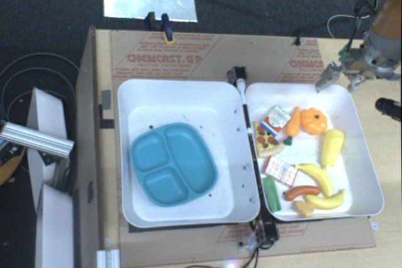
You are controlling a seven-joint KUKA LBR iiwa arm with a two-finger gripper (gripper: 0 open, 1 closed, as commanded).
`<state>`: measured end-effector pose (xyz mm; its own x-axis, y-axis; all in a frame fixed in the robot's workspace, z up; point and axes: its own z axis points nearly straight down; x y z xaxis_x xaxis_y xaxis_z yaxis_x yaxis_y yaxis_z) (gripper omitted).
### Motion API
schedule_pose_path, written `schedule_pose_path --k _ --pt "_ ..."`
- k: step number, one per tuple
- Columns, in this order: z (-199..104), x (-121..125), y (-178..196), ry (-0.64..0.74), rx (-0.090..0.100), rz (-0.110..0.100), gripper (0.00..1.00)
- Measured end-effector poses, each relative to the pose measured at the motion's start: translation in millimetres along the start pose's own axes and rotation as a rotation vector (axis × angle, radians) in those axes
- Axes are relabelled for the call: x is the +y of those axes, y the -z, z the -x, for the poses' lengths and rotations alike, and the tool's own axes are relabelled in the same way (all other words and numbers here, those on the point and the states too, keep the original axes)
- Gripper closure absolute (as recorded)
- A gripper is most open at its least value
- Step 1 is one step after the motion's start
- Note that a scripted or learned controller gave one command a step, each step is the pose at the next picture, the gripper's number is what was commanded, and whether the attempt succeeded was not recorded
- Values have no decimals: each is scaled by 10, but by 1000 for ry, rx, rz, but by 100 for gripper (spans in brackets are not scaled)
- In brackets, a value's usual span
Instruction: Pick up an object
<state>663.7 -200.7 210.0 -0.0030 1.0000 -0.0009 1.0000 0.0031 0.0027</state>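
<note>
Above the right bin's point(361, 135) far right corner I see my gripper point(342, 77), its fingers point(326, 78) spread apart with nothing between them. It hangs clear of the toys, over the bin's rim and the bench beyond it.

Down in that bin lie the things I could pick. An orange pumpkin point(314, 121) sits near the far side, with a carrot point(293, 122) touching its left flank. Left of the carrot is a small printed box point(274, 119), and a pizza slice point(269, 146) lies just nearer me. A yellow bottle point(331, 147) rests right of centre, tilted. Near the front I see a second printed packet point(281, 171), a green stick point(271, 192) along the left wall, two bananas point(323, 188) and a sausage point(300, 192) between them.

On my left bin point(135, 110) lies a blue divided tray point(173, 163), flat, with three compartments.
</note>
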Motion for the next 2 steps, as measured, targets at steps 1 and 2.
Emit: schedule_pose_path --k 1,2 --pt "52 -291 -1273 -3 3 -12 0" --pt "58 -241 -1079 1 -1 3 100"
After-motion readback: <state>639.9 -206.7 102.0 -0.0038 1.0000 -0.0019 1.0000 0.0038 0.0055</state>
